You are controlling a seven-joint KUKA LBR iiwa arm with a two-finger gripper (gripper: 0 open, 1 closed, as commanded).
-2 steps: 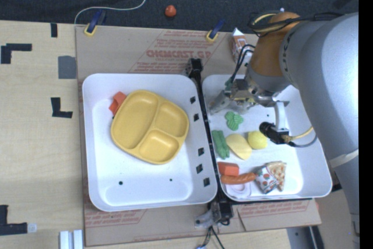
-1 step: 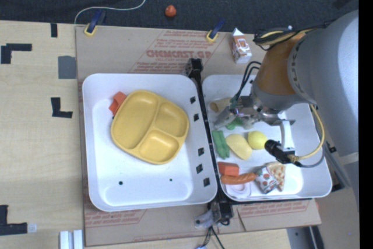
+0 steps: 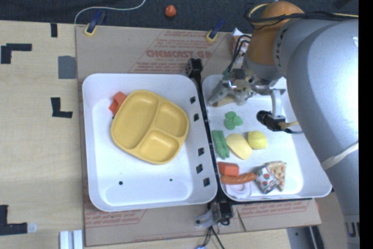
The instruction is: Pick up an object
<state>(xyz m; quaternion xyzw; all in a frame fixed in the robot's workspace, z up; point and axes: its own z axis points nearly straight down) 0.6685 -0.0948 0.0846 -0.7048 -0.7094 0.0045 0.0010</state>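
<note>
Over the right bin (image 3: 317, 181), the grey arm (image 3: 317, 67) with its orange band reaches in from the right side of the camera view, and its gripper (image 3: 224, 93) hangs above the bin's upper left corner, close to the divider between the two bins. Whether the claw is open or closed cannot be told from this angle, and nothing can be seen held in it.

Below the gripper, inside the right bin, lie the toy foods. A small green leafy piece (image 3: 233, 121) sits nearest the gripper, apart from it. A long green vegetable (image 3: 220, 144) lies along the bin's left wall, with a pale yellow piece (image 3: 239, 146) just beside it and a round yellow lemon (image 3: 257, 140) touching that piece on its right. Nearer the bottom edge are an orange carrot (image 3: 228, 169), a reddish sausage (image 3: 239, 179) just under it, and a pizza slice (image 3: 271, 176) at the right.

The left bin (image 3: 96, 183) holds a yellow divided plate (image 3: 150, 126), tilted on the diagonal, with an orange block (image 3: 117, 102) tucked against its upper left rim.

Beyond the bins, a small orange ball (image 3: 170, 10) rests on the dark floor near a white cable (image 3: 125, 6).
</note>
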